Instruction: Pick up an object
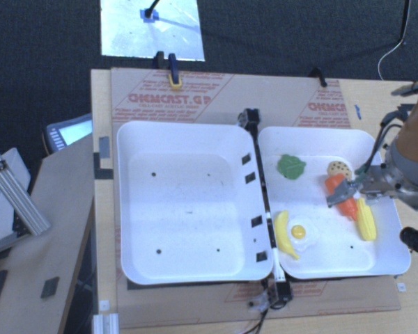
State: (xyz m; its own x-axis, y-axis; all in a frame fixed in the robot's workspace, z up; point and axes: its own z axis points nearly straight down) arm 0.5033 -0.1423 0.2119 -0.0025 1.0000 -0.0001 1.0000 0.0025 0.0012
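White plastic forms both bins on the surface [160, 89]; the left bin [188, 200] shows bare floor with small dark dots, while the right bin [320, 263] holds a green leaf [290, 165], a cookie [339, 167], a carrot [340, 190], a corn cob [366, 219], a banana [284, 234] and a fried egg [300, 232]. The gripper [343, 191] sits low over the carrot, its grey fingers [336, 195] overlapping it, so the carrot is partly covered; whether the fingers grip it or stand open I cannot tell. The arm [412, 152] is cut off at the right edge
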